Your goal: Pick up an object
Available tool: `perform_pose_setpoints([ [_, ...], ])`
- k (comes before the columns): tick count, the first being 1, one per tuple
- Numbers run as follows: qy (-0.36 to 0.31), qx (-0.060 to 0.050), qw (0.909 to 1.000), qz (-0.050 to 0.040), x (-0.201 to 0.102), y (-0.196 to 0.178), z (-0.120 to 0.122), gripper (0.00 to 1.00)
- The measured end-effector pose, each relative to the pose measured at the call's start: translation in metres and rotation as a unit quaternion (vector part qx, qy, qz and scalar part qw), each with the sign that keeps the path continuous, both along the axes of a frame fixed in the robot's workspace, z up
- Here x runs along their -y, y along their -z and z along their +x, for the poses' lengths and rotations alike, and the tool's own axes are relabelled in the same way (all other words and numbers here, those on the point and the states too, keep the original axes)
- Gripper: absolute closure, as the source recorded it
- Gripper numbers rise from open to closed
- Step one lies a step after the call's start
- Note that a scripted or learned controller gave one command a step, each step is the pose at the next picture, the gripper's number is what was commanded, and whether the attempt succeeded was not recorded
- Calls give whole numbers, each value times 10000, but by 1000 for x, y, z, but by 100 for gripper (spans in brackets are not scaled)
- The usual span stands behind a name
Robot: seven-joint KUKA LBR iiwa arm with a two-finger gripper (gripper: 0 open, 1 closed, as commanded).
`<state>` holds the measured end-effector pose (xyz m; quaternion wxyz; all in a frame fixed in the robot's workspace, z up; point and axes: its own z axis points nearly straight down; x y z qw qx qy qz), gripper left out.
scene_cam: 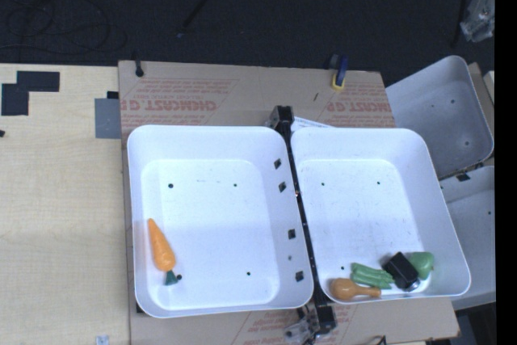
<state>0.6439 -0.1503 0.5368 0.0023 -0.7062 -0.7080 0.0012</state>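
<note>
Carrot [160,246] in L bin [202,143]; toys cluster [386,276] R bin [363,143]

An orange carrot [161,247] lies along the left bin's near-left wall. In the right bin's near corner, a green vegetable [371,275], a black block [401,270] and an orange-tan pear-shaped piece [352,290] cluster together.

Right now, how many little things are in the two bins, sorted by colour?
Orange: 2, the carrot and the pear-shaped piece
Green: 2, the long pod and the rounded piece
Black: 1, the block
Total: 5
</note>
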Motion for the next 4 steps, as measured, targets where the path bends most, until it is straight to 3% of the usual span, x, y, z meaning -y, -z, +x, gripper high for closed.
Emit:
perform_pose_setpoints([
  [1, -5, 1, 10000, -1, -49, -1, -4, 100],
  [4, -21, 5, 10000, -2, -261, 0, 0, 100],
])
